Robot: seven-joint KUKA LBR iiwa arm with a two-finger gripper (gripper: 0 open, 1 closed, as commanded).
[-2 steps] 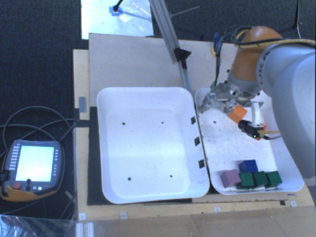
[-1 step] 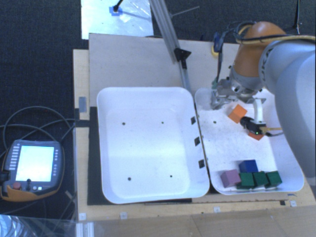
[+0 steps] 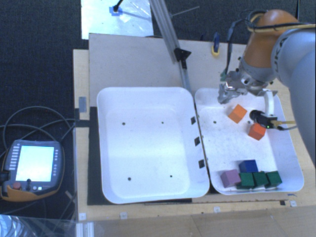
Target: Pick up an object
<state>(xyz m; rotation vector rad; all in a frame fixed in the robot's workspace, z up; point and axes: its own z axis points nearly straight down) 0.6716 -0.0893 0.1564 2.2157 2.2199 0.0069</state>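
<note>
Bins sit side by side on the bench: the left bin [image 3: 148, 142] is a bare white tray, and the right bin [image 3: 217, 132] holds all the loose blocks. The arm [image 3: 276, 38], grey with its orange band, comes in from the right and bends down over the far end of the right bin. Its gripper [image 3: 226, 94] hangs low at the far left part of that bin, close above the floor; whether its fingers are apart or together cannot be told at this angle, and nothing can be seen between them. Just to the right of the gripper and slightly nearer lies an orange block [image 3: 237, 113], tilted on the bin floor and apart from the fingertips. A second, darker orange block [image 3: 256, 131] rests a little nearer and further right, beside a small black fitting with a yellow lead [image 3: 264, 118] that hangs off the arm. At the near right corner of the same bin a cluster is packed together: a pale purple block [image 3: 230, 177] on the left, a blue block [image 3: 248, 166] behind, and green blocks [image 3: 259, 179] along the near wall. A teach pendant [image 3: 32, 169] with a lit screen lies off the bench at the near left.
</note>
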